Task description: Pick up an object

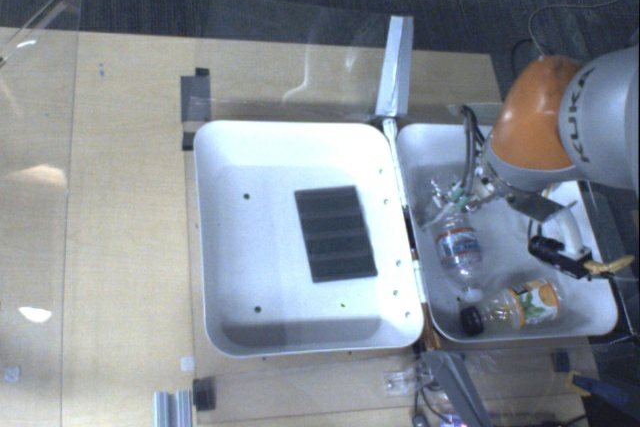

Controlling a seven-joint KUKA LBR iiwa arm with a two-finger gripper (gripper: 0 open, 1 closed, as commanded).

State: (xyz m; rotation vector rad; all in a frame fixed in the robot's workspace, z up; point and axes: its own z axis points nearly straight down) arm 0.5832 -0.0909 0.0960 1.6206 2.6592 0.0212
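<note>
Bottle (461, 250), clear, crumpled, labelled

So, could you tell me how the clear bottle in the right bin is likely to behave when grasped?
The clear bottle lies on its side, so it may roll. It looks like thin plastic, probably light, slippery and easily dented.

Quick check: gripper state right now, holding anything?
Gripper: cannot be told; it is low in the right bin, just above the clear water bottle, with its tip a blur.
</note>
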